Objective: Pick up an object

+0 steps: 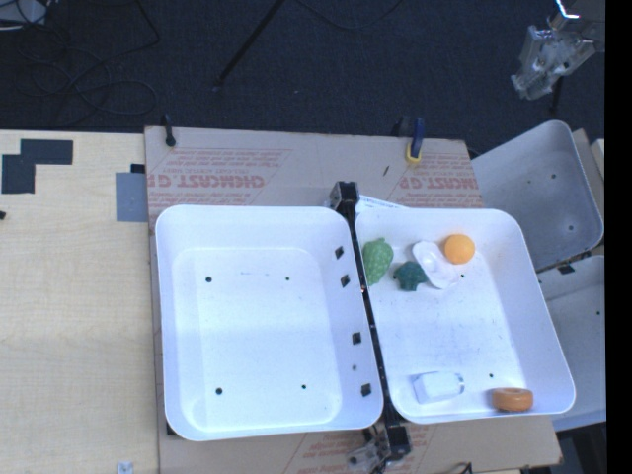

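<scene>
The right bin (464, 339) holds several small objects. At its far end lie an orange ball (457, 249), a white piece (433, 262) touching it, a dark green lump (410, 276) and a light green lump (377, 261) close to the divider. Near its front edge sit a white block (437, 385) and an orange ring (513, 399). My gripper (543, 65) hangs at the top right of the camera view, well behind and above the bins and away from every object. Nothing shows in its grasp.
The left bin (252, 329) lies beside the right one, on brown cardboard (296, 171). A blue and yellow clamp (416, 142) stands at the cardboard's far edge. A grey metal plate (548, 191) sits to the right of the bins. Pale wooden bench (69, 304) stretches to the left.
</scene>
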Controlling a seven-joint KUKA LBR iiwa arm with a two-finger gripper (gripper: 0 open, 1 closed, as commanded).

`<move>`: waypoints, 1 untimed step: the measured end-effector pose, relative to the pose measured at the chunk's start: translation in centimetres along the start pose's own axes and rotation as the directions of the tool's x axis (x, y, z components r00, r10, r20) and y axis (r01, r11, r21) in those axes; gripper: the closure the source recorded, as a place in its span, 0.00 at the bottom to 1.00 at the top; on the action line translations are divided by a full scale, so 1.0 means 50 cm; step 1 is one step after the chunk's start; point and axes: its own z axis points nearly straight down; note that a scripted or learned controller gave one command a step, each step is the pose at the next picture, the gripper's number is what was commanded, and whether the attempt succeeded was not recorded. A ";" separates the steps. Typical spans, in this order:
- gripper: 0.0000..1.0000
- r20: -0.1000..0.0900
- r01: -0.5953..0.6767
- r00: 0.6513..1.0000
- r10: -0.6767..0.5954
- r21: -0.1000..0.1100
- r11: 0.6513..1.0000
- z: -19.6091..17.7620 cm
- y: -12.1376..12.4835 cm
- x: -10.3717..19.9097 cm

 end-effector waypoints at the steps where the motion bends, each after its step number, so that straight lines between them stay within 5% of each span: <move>1: 1.00 0.000 0.006 1.000 -0.006 0.003 1.000 -0.019 0.001 0.001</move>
